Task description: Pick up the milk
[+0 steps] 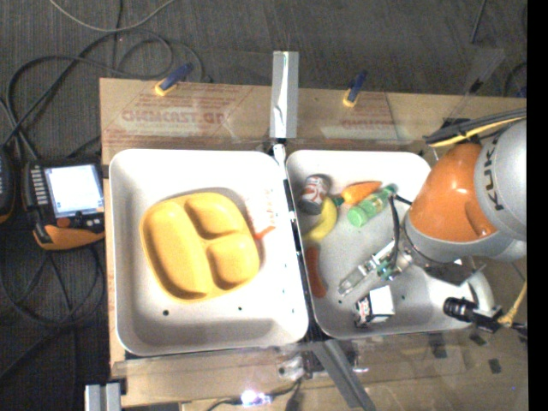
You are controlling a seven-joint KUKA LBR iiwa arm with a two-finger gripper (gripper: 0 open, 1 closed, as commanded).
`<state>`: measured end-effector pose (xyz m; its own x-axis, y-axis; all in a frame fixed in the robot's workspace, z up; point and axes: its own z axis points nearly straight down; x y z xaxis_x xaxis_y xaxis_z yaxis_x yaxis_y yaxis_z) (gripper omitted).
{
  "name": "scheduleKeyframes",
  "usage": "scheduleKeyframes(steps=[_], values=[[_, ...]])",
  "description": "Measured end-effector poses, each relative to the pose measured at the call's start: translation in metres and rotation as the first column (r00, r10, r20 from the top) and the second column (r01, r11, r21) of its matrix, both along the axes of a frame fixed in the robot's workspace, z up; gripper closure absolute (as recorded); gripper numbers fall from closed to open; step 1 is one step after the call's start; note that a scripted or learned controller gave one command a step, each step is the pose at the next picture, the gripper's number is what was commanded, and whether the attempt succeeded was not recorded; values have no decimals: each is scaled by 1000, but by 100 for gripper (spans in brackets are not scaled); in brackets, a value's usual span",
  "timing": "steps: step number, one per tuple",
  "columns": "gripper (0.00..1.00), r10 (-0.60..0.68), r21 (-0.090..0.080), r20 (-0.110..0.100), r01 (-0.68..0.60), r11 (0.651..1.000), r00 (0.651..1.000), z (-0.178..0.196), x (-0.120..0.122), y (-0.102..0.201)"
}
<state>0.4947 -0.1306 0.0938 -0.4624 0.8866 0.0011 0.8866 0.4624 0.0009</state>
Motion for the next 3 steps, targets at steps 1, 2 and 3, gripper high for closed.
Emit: scheduleKeyframes(steps=[1,2,3], values=[[0,-47,0,-2,47,999,999,8,-9,-38],[0,-80,-6,15,80,997,997,-3,-6,24],[0,-13,-2,-2,13,1000,1000,31,-11,-31]])
